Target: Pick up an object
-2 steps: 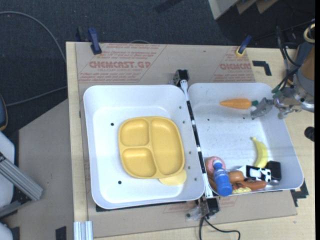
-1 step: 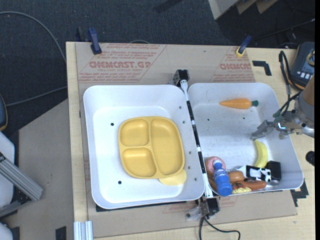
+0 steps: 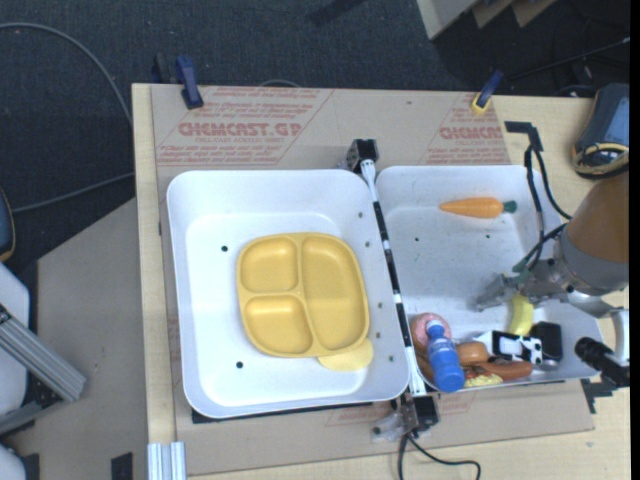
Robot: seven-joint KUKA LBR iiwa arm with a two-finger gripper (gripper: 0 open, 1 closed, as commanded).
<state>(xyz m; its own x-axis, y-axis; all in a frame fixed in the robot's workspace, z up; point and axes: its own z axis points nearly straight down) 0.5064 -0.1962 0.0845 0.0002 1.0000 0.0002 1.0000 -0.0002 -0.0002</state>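
Your gripper (image 3: 512,293) hangs low at the right bin's (image 3: 440,183) right side, just above the banana (image 3: 520,316); grip state unclear. The carrot (image 3: 472,207) lies alone near the far wall, open floor around it. The bottle (image 3: 443,359) crowds the near-left corner.

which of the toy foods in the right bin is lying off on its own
The orange carrot, alone near the far wall of the right bin. The other toys, the blue bottle among them, crowd the near side.
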